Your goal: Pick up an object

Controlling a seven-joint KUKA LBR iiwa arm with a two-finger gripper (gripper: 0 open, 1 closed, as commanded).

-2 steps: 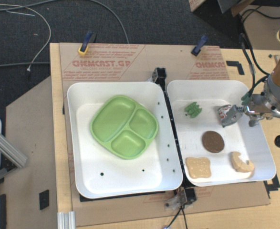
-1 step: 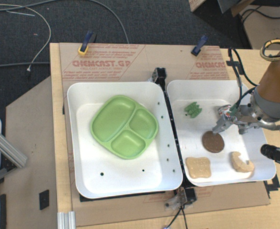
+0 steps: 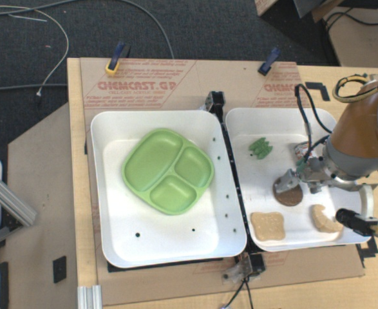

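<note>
In the right bin (image 3: 240, 172) lie a small green broccoli-like piece (image 3: 261, 148), a brown round patty (image 3: 290, 197), a tan slice of toast (image 3: 267, 225) and a tan curved piece (image 3: 324, 219). My gripper (image 3: 285, 185) reaches in from the right and hangs directly over the brown patty, hiding part of it. Whether it touches the patty is unclear. The left bin (image 3: 105, 185) holds a green divided plate (image 3: 168, 170).
Black cables (image 3: 306, 118) loop over the right bin's back edge near the arm. Blue clamps (image 3: 116, 56) hold the cardboard base at the back. A black clip (image 3: 214, 100) sits between the bins at the rear.
</note>
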